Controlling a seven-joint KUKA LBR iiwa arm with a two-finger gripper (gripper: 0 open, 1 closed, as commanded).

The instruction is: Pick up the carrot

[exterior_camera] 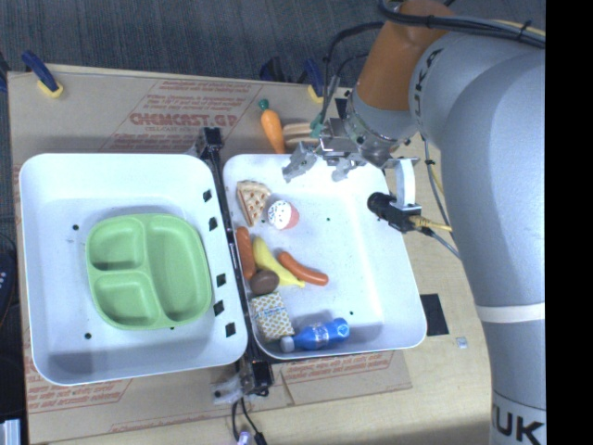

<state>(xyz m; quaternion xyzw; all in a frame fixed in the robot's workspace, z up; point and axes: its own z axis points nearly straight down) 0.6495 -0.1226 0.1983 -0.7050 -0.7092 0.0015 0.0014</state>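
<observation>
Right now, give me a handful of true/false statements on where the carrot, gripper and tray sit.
1. The carrot lies outside both bins, on the cardboard behind the right bin. True.
2. The gripper holds the carrot. False: nothing sits between its fingers, and the carrot lies apart, to its left in the view.
3. The green tray is in the left bin. True.
4. The blue bottle lies in the left bin. False: it lies at the near edge of the right bin.
5. The gripper hangs over the far edge of the right bin. True.
</observation>
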